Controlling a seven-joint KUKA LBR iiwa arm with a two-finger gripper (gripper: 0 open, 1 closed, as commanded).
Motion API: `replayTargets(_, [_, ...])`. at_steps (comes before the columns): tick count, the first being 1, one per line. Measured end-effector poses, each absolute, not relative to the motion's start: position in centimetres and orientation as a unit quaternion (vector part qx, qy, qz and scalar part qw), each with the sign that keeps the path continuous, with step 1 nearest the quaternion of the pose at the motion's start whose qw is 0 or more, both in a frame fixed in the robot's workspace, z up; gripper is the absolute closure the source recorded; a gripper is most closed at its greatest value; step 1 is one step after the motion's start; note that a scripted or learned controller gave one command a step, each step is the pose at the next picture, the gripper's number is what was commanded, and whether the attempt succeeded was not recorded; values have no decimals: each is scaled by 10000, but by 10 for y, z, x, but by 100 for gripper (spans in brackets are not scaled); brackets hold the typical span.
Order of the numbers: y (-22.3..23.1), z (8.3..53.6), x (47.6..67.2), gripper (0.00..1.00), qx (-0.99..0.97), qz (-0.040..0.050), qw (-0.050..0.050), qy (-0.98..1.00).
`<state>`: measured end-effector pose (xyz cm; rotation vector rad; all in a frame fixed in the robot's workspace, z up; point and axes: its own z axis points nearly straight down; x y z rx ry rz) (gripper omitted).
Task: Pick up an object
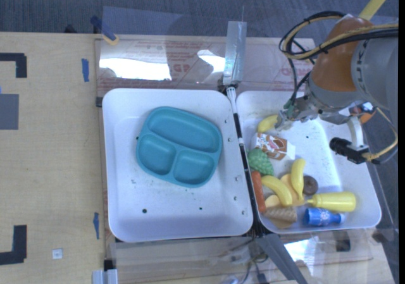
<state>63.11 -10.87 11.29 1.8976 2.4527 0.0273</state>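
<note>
Two shallow white bins sit side by side on the pale wooden surface (44, 150), both smooth, glossy plastic with rounded corners. The left bin (120, 213) holds one thing: a teal divided tray (180, 145), matte, soft-edged, with three compartments. Over to the right bin (364, 181), and it's crowded with toy food along its left and front. There's a small yellow curved piece (267, 123) near the back, a red-and-white printed carton (272, 145) just beside it, a knobbly green piece (260, 161), an orange carrot-like stick (257, 189) along the left wall, and smooth yellow bananas (283, 186) in a cluster. A brown ring-shaped piece (309, 184) touches them; a glossy yellow squeeze bottle (332, 200) lies on its side, a blue can (321, 216) in front of it, a tan cone (281, 214) beside that. The pincer (293, 114) hangs low over the back of the right bin, close to the small yellow piece. Whether it's parted or gripping anything, I can't tell from here.
</note>
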Motion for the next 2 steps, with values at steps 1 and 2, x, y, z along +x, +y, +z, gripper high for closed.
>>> replayTargets(1, [-109,111,630,0,6118,81,187,7907])
replayTargets(2, [-104,101,594,0,6132,104,180,7897])
